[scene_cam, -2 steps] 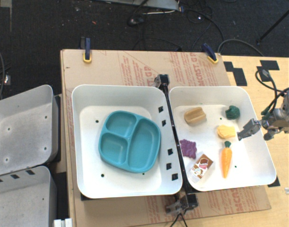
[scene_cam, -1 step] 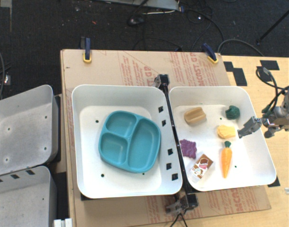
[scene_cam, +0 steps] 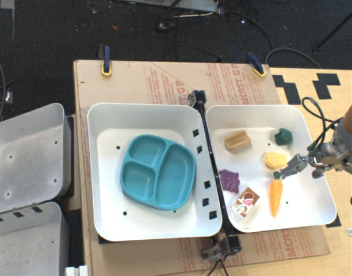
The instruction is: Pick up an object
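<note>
Free room and obstacles about the gripper (scene_cam: pixel 291 168), right bin (scene_cam: pixel 320 211). Just beyond the fingertips lie a yellow piece (scene_cam: pixel 275 159) and the carrot (scene_cam: pixel 275 197), crowding that side. Farther off stand the purple piece (scene_cam: pixel 229 180), the packet (scene_cam: pixel 245 203), the tan block (scene_cam: pixel 237 140) and the green lump (scene_cam: pixel 283 135). Behind the jaws, bare bin floor offers open passage.

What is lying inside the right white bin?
In the right bin: a tan block, green lump, yellow piece, carrot, purple piece, small packet. The claw covers part of the floor.
</note>
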`<state>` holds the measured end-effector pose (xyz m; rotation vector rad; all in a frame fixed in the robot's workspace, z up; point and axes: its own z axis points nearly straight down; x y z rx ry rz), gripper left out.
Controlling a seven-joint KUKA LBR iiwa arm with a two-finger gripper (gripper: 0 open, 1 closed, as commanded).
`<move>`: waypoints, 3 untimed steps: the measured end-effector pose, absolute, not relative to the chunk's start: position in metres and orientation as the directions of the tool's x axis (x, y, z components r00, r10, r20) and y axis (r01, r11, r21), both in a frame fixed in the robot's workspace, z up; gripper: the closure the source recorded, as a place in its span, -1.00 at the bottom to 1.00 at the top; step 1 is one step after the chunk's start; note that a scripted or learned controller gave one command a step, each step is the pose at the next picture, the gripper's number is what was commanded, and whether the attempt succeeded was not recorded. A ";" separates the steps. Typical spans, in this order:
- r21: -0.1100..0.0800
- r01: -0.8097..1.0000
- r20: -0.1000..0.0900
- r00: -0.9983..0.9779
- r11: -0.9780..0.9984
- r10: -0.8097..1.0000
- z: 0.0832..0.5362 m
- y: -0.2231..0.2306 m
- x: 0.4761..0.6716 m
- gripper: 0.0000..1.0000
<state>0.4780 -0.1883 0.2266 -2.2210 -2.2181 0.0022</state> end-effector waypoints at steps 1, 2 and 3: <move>-0.002 1.000 0.001 0.001 -0.001 1.000 0.180 -0.181 0.484 -1.00; -0.002 1.000 0.001 0.002 -0.002 1.000 0.136 -0.187 0.480 -1.00; -0.001 1.000 0.001 0.001 -0.001 1.000 0.147 -0.186 0.481 1.00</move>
